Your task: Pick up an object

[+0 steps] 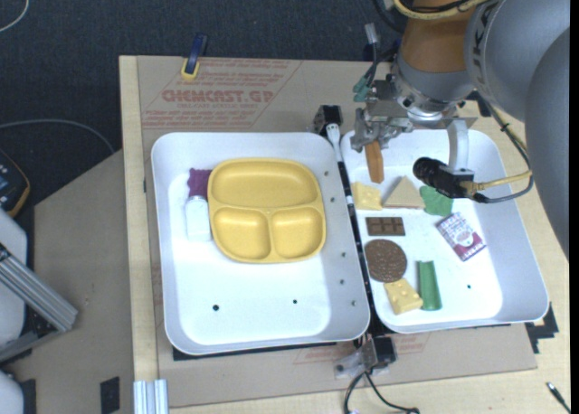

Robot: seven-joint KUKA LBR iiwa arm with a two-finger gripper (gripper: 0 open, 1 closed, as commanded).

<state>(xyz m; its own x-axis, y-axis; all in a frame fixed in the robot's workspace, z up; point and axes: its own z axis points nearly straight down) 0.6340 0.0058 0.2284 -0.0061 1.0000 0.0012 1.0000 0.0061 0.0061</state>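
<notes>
My gripper [374, 141] hangs over the back left corner of the right bin [520, 249]. An orange stick [374, 166] juts down from between its fingers, with its upper end caught in them. The stick's lower end is just above a pale yellow wedge [366, 195]. Beside that wedge lie a beige triangle [403, 192] and a green piece [438, 202]. Further forward are a chocolate bar [385, 225], a round brown cookie [386, 259], a pink and white packet [461, 235], a green stick [427, 284] and a yellow cheese block [403, 296].
The left bin [181, 295] holds a yellow divided plate [267, 207], a purple item [199, 181] and a small white bottle [196, 219]. The ridge between the two bins runs just left of my gripper. The arm's grey and orange bulk fills the upper right.
</notes>
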